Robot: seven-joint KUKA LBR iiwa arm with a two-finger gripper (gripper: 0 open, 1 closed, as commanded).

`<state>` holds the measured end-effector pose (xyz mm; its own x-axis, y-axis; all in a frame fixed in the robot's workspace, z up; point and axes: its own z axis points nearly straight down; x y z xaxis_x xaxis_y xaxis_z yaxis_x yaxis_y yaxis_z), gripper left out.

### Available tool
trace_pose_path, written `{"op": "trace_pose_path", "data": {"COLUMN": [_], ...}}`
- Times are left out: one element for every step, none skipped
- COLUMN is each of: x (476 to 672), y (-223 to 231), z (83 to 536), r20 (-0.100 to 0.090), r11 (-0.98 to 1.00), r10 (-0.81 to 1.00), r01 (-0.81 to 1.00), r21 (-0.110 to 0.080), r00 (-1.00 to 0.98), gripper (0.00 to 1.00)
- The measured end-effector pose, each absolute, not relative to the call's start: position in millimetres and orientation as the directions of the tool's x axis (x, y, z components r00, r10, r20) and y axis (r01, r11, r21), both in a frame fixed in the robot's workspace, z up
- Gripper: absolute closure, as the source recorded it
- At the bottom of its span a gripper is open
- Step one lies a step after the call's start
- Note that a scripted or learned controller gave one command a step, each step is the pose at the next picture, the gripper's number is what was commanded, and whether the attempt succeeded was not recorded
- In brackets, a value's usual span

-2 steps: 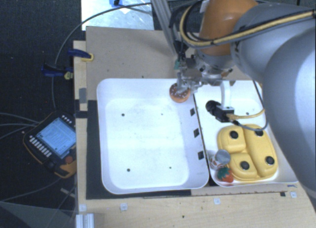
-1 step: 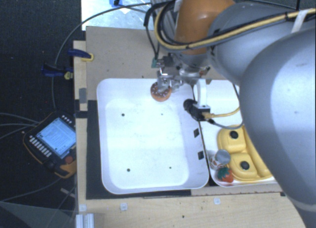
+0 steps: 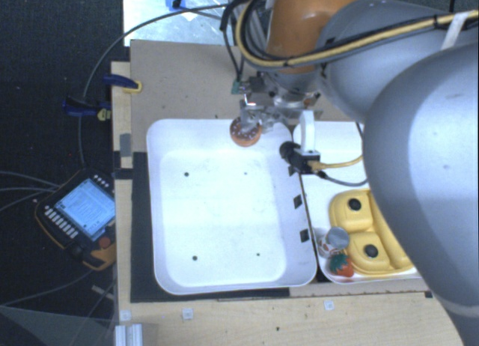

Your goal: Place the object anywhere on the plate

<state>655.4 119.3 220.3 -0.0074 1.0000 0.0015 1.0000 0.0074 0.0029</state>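
Gripper (image 3: 258, 116) was seen poised over the far edge of the left bin (image 3: 224, 210), seemingly clamped on a small round brown object (image 3: 245, 134), presumably lifted for carrying to the plate (image 3: 352, 275) in the right bin.

No legible text, label or number anywhere (the pendant's (image 3: 81, 213) lit screen too blurred)
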Motion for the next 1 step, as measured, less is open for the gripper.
{"op": "trace_pose_path", "data": {"x": [655.0], "y": [119.1], "z": [219.9], "r20": [0.001], "r11": [0.007], "r10": [1.000], "r01": [1.000], "r21": [0.002], "r00": [-0.007], "gripper": [0.00]}}
